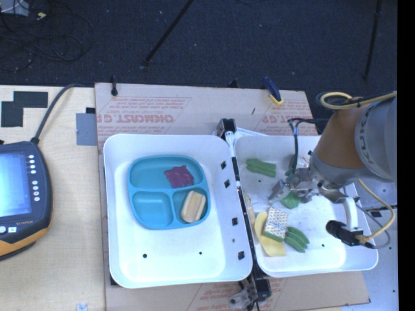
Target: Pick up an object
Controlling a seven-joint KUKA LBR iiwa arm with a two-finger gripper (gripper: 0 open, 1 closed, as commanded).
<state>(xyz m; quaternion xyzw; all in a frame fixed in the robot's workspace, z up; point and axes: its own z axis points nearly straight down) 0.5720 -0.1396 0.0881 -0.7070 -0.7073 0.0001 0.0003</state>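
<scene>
From above, the bench carries two shallow white bins side by side on a sheet of printed cardboard (194, 112). The left bin (123, 251) holds a blue divided plate (168, 190). In its upper right compartment lies a dark red, flat piece (179, 175); in its lower right compartment sits a tan bread-like piece (193, 206), tilted slightly. The plate's lower left compartment has nothing in it.

The grey arm with its orange band (340, 141) reaches in from the right over the right bin (324, 258). The gripper (293, 188) hangs low in the middle of that bin. A small green object (290, 201) sits right at the fingertips, just below them, but whether the fingers close on it or only touch it cannot be told from this angle.

Other items lie in the right bin. A green pod-like piece (261, 168) rests near the upper left, up and to the left of the gripper, apart from it. Below the gripper a white speckled block (277, 221) leans against a yellow piece (267, 237), and a second green pod (296, 238) lies just right of these, touching or nearly touching the block.

A teach pendant (19, 196) with a lit screen rests on the wooden bench at the far left.
</scene>
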